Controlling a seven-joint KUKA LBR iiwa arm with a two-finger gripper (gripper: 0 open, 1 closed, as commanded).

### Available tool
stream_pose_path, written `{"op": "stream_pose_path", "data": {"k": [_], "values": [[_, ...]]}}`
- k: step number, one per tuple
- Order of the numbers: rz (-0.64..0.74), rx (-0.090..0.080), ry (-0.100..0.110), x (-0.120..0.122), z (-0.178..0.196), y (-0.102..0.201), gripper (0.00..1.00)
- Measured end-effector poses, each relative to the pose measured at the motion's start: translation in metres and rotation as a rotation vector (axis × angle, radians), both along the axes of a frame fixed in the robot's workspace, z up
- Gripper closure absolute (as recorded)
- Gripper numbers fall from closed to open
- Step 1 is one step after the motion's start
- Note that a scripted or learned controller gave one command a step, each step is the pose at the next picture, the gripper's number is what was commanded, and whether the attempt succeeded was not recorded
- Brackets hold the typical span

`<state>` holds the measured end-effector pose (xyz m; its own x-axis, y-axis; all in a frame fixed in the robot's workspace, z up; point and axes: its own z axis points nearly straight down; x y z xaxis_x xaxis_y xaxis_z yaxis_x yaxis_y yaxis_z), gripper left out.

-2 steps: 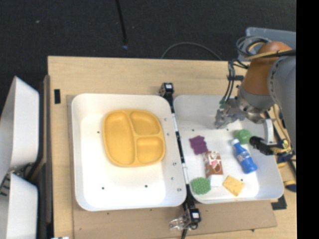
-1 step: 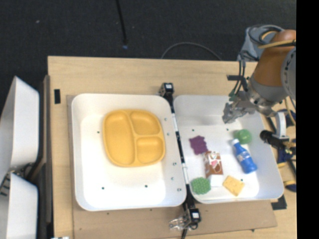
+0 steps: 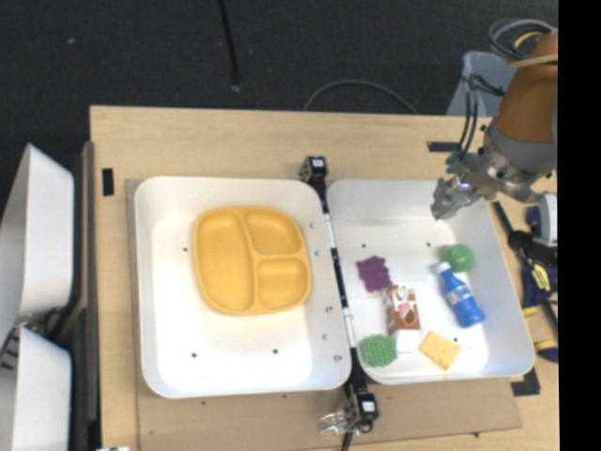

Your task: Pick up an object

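The right bin (image 3: 376, 205) holds several small objects: a purple lump (image 3: 374, 272), a brown snack packet (image 3: 402, 309), a blue bottle (image 3: 460, 295), a green ball (image 3: 459, 257), a green round piece (image 3: 378, 349) and a yellow wedge (image 3: 439, 349). My gripper (image 3: 450, 198) hangs over the bin's far right corner, above and behind the green ball, with nothing seen between its fingers. The arm's orange band (image 3: 528, 97) rises behind it.
The left bin (image 3: 160, 346) carries a yellow divided plate (image 3: 252, 258). Clamps sit at the seam between the bins, far (image 3: 314, 169) and near (image 3: 349, 415). White boxes (image 3: 42, 242) stand off the bench's left side. Tools lie at the right edge (image 3: 535, 271).
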<state>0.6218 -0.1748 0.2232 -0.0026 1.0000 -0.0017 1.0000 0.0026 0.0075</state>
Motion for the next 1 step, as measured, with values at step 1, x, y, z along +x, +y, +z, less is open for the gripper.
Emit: {"op": "stream_pose_path", "data": {"k": [1], "values": [[0.001,0.001,0.003,0.0009,0.0337,-0.0013,1.00]]}}
